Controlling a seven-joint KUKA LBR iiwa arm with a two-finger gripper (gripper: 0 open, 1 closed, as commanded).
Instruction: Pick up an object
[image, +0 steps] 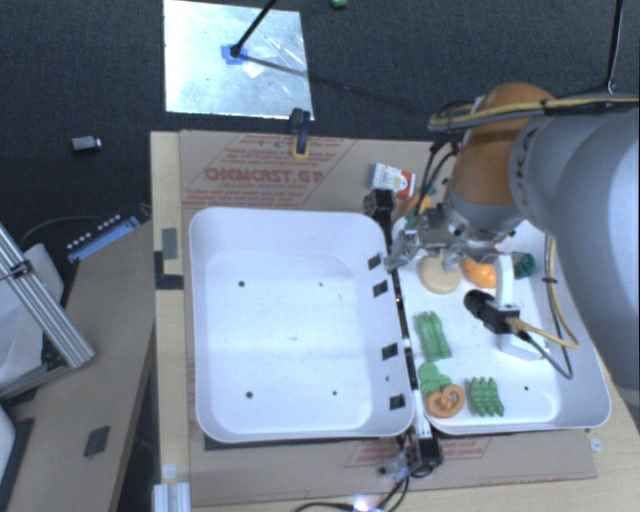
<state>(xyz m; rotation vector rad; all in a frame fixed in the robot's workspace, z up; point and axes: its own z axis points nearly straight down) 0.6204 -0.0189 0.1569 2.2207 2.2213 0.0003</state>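
The right bin (575, 395) holds several small things. A cream round piece (436, 277) lies near its back left corner, with an orange piece (481, 272) and a teal piece (524, 264) to its right. Toward the front lie a long green ribbed piece (433, 335), a round green piece (432, 378), an orange ring (446, 401) and a short green ribbed piece (485, 397). My gripper (442, 252) hangs low over the back left of this bin, just above the cream piece. The wrist hides its tip.
The left bin (290, 330) stands beside the right one, and black clips line the wall they share. Both rest on cardboard (260, 172). A small white and orange item (391, 180) lies behind the bins. The grey arm covers the right bin's back right.
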